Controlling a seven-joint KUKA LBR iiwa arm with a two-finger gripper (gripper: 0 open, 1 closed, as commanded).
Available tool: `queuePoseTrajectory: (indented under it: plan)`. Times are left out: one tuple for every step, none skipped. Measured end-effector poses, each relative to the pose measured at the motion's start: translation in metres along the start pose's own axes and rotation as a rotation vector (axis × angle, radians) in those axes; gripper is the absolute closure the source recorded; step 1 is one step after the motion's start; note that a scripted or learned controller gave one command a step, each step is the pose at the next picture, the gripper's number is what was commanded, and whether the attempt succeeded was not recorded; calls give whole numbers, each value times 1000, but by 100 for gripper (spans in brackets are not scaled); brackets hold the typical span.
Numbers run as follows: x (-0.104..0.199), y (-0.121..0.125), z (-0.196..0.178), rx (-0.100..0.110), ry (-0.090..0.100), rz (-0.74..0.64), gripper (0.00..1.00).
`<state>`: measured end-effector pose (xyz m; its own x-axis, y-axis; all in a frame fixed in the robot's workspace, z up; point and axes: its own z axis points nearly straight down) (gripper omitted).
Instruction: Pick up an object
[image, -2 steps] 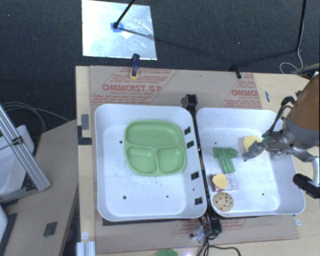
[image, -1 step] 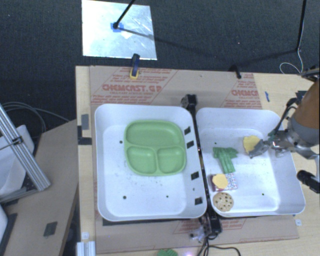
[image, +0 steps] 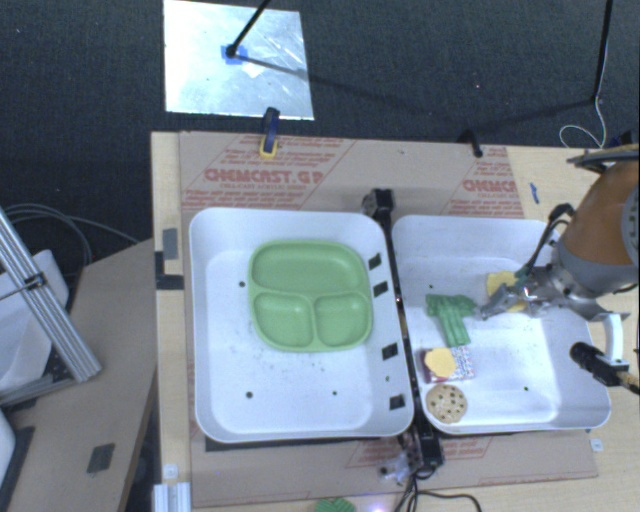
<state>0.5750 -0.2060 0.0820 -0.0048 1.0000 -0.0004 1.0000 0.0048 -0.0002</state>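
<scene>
Reaching in from the right, the gripper (image: 492, 308) hangs low in the right bin (image: 520, 410); I cannot tell how it stands; a yellow object (image: 500, 283) lies just behind it; the green toy (image: 452, 316) sits just to its left, long axis running toward the near wall, ribbed and bright; nearer me lie a yellow-and-pink piece (image: 444, 363) and a cookie (image: 446, 403); the left bin (image: 220, 390) holds a green divided plate (image: 309, 296).
</scene>
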Motion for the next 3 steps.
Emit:
queuePoseTrajectory:
  plan:
    - [-1,-34,-35,0,0,5,0]
    - [0,-44,-55,-3,0,4,0]
    - [5,18,-1,-5,-1,-2,0]
